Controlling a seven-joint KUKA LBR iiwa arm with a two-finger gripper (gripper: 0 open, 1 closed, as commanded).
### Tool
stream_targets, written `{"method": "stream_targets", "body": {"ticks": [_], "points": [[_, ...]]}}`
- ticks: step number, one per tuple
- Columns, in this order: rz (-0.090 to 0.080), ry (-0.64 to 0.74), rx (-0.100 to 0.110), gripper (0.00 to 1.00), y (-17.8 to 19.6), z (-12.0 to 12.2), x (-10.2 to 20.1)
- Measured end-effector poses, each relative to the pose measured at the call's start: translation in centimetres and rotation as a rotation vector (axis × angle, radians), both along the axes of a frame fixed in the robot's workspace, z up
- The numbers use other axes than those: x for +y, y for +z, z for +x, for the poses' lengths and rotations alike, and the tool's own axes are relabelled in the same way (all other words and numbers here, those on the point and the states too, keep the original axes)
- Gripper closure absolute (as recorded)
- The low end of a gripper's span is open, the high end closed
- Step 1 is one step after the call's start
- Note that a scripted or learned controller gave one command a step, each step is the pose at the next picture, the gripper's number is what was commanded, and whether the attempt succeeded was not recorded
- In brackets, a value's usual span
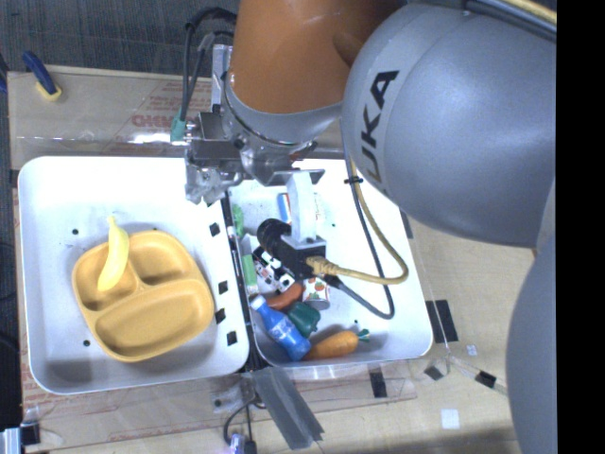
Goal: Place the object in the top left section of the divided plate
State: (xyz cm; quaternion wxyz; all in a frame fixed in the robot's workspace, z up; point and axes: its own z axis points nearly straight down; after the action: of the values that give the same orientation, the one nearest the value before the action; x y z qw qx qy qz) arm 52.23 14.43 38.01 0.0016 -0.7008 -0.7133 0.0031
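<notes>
Gripper (203,185) low over the upper end of the wall shared by the two white bins, its opening masked by the wrist, so cannot tell whether spread or closed, or whether anything is held. Down and left of it, well apart: banana (115,253) lying tilted in the top left section of the yellow divided plate (142,324), tip past the far rim, bare floor of the left bin (38,253) all round the plate. Down and right of it: blue bottle (276,334), green piece (304,318) and carrot (333,344) crowded near the right bin's (402,334) lower wall, open floor toward its right wall.
</notes>
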Motion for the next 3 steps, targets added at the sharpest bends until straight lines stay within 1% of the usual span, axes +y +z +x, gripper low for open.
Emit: {"method": "stream_targets", "body": {"ticks": [1, 2, 3], "points": [[-0.001, -0.1, -0.001, 1.0, -8.1, -0.8, 3.9], [-0.001, -0.344, -0.004, 1.0, -11.2, 3.3, 7.4], [-0.001, -0.344, -0.004, 0.0, -11.2, 3.3, 7.4]]}}
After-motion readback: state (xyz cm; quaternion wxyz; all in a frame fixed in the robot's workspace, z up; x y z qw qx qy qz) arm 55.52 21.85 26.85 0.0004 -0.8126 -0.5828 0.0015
